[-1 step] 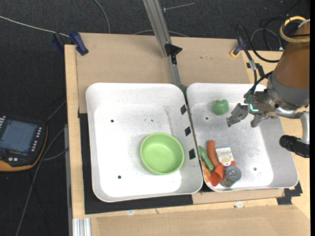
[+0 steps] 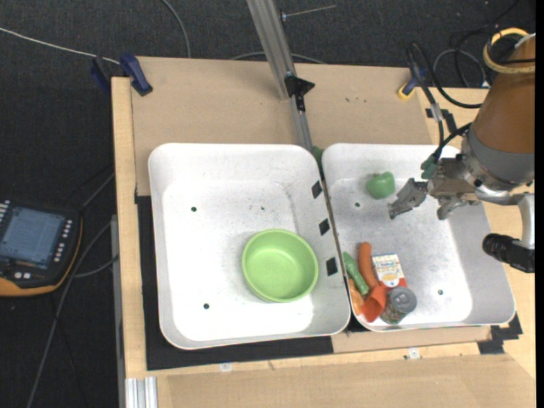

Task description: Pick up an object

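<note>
Gripper (image 2: 427, 201) hangs over the right bin (image 2: 459, 300), jaws spread open, nothing between them. Green apple (image 2: 381, 184) lies just left of it; green bowl (image 2: 280, 265) in the left bin (image 2: 183, 177).

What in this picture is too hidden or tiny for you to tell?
- Arm: cut off by the camera view's right edge.
- Small packet: print too small to read.
- Pile in the right bin corner: items overlap the round grey object, unidentifiable.
- Handheld screen: cut off at the left edge.
</note>
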`<state>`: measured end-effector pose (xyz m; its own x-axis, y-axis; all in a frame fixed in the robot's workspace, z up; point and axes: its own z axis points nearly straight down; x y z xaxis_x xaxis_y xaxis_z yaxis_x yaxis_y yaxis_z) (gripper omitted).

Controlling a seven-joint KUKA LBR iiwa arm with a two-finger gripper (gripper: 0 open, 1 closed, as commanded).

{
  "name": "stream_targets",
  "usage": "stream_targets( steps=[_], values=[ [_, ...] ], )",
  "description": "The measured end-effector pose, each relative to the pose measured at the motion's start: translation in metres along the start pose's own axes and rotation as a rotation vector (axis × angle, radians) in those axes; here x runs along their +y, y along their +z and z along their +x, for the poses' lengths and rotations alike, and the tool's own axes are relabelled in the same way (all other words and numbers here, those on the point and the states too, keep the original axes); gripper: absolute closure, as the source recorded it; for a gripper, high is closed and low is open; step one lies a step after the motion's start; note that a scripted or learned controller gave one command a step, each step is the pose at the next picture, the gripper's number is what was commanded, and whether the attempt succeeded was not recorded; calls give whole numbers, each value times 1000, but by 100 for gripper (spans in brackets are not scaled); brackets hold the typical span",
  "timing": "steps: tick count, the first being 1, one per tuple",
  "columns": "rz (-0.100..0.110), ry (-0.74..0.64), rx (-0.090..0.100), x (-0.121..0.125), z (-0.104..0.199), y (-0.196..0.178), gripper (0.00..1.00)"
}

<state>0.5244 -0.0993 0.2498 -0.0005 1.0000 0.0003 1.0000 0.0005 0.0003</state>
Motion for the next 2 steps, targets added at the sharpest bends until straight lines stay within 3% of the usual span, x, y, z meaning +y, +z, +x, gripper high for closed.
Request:
stream_targets(
  steps=[2],
  values=[
    [5,1,0,-20,4,106,0]
  ],
)
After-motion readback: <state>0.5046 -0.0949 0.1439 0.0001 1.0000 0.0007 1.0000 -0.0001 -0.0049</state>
